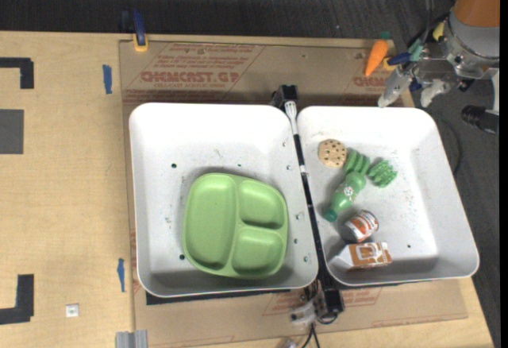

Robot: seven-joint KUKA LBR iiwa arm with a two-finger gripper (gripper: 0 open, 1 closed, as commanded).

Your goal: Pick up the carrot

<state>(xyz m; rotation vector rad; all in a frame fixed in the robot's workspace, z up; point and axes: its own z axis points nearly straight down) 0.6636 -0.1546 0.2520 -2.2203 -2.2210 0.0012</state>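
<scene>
The carrot [377, 56], small and orange with a green top, lies on the cardboard just behind the right bin [444, 179], outside it and near its back left corner. My gripper [410, 92] hangs over the right bin's back rim, a little right of and below the carrot. Its two fingers [393, 92] stand apart, open, with nothing between them. The carrot is not touched by the fingers.
The right bin holds a cookie [332, 152], a green bottle [347, 195], a green ridged toy [375, 169], a small can [361, 225] and an orange packet [369, 255]. A green divided plate [236, 223] lies in the left bin [159, 148]. A blue clamp [401, 58] sits beside the carrot.
</scene>
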